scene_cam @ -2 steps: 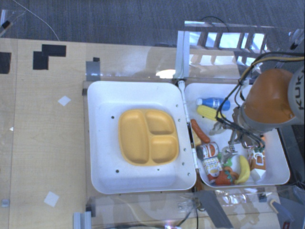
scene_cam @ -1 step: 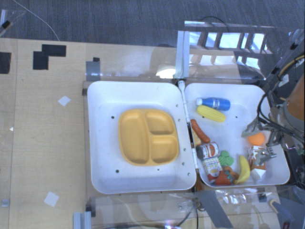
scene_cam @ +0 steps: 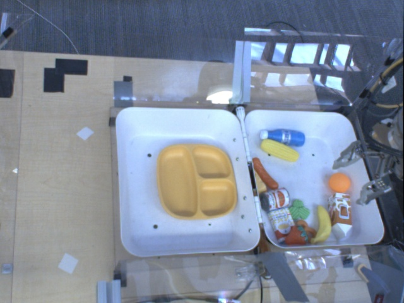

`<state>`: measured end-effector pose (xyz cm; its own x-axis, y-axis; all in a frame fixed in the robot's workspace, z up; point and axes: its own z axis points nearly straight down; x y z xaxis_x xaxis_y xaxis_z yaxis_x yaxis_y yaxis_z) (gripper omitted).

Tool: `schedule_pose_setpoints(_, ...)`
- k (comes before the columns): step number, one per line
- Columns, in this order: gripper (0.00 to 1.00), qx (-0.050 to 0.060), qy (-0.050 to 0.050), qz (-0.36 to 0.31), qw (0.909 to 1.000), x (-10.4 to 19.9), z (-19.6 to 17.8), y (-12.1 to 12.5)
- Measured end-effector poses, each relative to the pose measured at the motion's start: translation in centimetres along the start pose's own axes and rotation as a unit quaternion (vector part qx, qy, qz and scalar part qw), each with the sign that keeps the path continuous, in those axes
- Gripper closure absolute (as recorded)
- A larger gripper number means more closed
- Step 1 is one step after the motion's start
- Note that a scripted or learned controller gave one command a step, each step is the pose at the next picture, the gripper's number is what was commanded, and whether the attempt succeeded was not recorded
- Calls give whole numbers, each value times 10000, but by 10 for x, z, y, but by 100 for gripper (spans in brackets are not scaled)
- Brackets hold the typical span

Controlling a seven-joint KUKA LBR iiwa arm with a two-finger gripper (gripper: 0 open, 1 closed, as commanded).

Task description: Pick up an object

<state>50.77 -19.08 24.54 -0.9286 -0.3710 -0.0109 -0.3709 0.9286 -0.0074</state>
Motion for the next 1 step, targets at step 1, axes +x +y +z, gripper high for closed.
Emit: schedule_pose_setpoints(1, 0, -33, 45, 1645, 9864, -32, 112, -26)
